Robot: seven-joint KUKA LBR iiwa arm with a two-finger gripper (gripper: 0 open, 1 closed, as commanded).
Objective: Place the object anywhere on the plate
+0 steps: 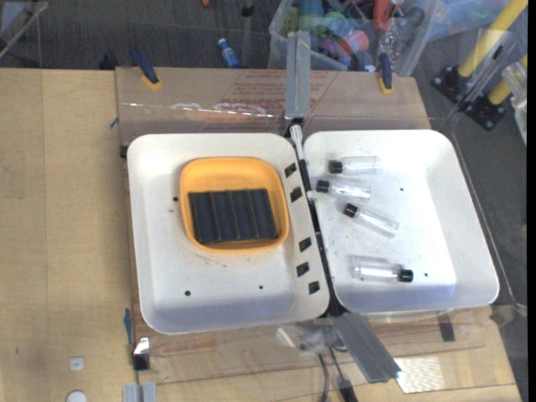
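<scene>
Vials point(368, 219) lie right of the plate point(230, 167), past the bins' divide, long axes roughly toward it (gripper state: cannot tell).

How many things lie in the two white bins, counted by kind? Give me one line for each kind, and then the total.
Clear vials with black caps, right bin: 4 ()
Yellow plate, left bin: 1
Black ribbed block on the plate: 1
Total: 6

Wooden bench point(59, 224) under two adjoining white bins point(159, 300).
</scene>
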